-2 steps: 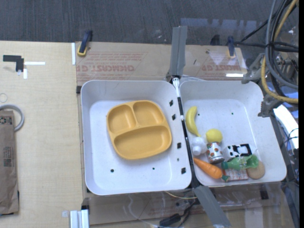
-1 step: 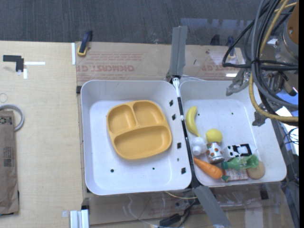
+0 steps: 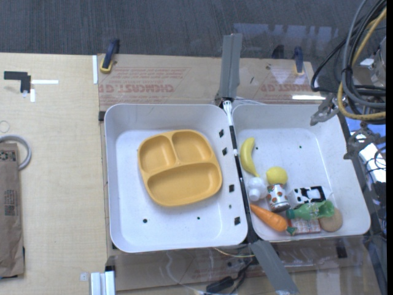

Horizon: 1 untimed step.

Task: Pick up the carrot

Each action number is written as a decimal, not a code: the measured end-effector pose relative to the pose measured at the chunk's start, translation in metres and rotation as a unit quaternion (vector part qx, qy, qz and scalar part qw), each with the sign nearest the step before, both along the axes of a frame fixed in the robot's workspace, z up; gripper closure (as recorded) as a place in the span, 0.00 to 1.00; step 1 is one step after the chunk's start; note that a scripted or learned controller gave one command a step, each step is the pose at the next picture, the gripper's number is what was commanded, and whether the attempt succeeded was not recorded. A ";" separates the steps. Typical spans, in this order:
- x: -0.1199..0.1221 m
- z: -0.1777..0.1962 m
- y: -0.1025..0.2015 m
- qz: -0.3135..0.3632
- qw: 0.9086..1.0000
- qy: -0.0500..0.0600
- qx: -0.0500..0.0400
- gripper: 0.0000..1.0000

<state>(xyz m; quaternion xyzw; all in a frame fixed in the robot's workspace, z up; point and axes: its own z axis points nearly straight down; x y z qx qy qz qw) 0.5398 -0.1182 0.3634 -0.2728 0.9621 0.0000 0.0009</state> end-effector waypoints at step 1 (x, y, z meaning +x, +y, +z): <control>-0.027 -0.044 0.030 0.117 0.993 0.000 0.000 0.00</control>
